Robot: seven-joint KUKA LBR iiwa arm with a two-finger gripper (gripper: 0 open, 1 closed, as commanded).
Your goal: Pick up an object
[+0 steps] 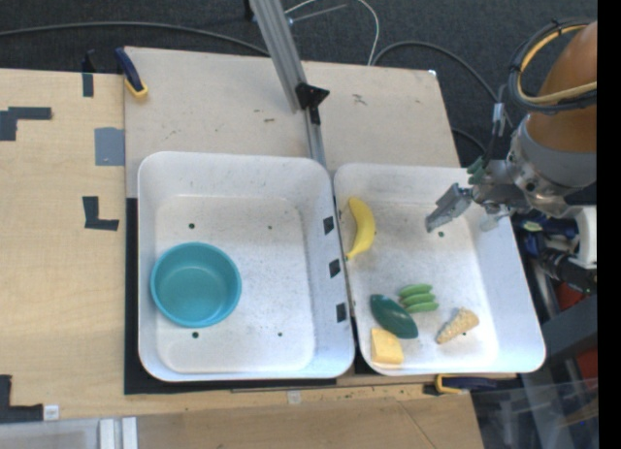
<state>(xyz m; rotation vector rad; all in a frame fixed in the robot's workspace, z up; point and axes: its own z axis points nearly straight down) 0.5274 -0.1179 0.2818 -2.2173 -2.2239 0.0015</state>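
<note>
The right bin (505, 282) holds a yellow banana (361, 226) near its left wall. Toward its front lie a light green pea pod (418, 297), a dark green leaf-shaped piece (393, 316), a yellow wedge (386, 347) and a tan corn piece (457, 325). My gripper (464, 221) hangs over the bin's back right part, above bare floor. It is open with nothing between its fingers. It is to the right of the banana and behind the green pieces.
The left bin (233, 171) holds a blue bowl (195, 284) at its front left. A grey metal pole (281, 35) slants down to the divide between the bins. Cables lie on the dark floor behind the bench.
</note>
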